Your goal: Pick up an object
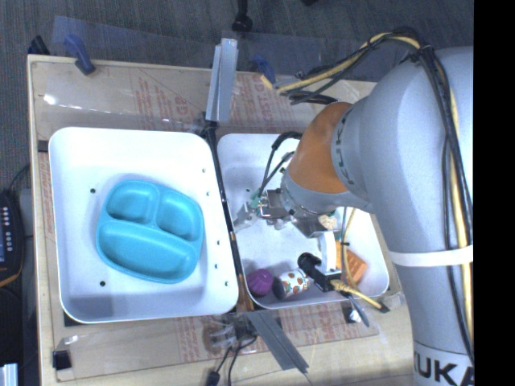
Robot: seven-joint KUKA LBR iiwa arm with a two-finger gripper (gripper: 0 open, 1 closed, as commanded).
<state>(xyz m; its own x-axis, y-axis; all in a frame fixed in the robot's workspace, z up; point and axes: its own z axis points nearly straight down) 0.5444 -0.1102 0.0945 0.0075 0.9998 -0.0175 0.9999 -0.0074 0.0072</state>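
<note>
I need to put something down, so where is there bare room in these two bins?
Left bin: bare white floor rings the blue divided tray, widest along the far wall. Right bin: crowded; the arm covers most, and a purple ball and other items fill the near edge.

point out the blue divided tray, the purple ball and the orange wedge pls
blue divided tray (150, 230), camera view, centre ridge between its compartments
purple ball (260, 281), camera view, top of the ball
orange wedge (355, 265), camera view, middle of its visible face
</note>
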